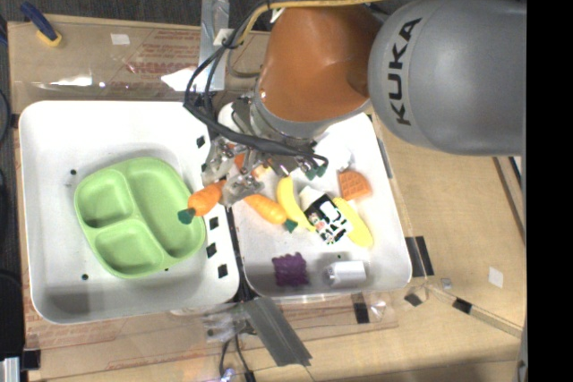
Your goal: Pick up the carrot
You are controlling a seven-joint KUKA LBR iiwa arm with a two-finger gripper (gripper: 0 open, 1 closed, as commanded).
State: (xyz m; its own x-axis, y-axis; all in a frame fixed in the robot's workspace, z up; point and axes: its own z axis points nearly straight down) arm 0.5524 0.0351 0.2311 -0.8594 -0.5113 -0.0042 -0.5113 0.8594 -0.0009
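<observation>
Because two orange, carrot-shaped pieces lie close together at the middle of the frame, your first risk is closing on the wrong one. The carrot (206, 198) with its green top pointing lower left sits over the wall between the two bins, its leafy end touching the rim of the green divided plate (86, 192) in the left bin (45, 130). A second orange piece (266, 208) lies just to its right in the right bin (396, 233), beside the banana (288, 197).

You should also expect trouble from that perch. A carrot resting across a raised edge will likely tip or roll if it is pushed from one side, and it could slide under the plate's rim or drop back among the other toys. Coming down hard there could strike the bin wall instead of the carrot.

The gripper (235, 176) hangs below the orange wrist band (313, 58), just right of the carrot and very near it. Dark cables (201, 85) and the wrist's shadow clutter that spot, so you cannot tell whether it is open or closed, nor whether it touches the carrot at all.
</observation>
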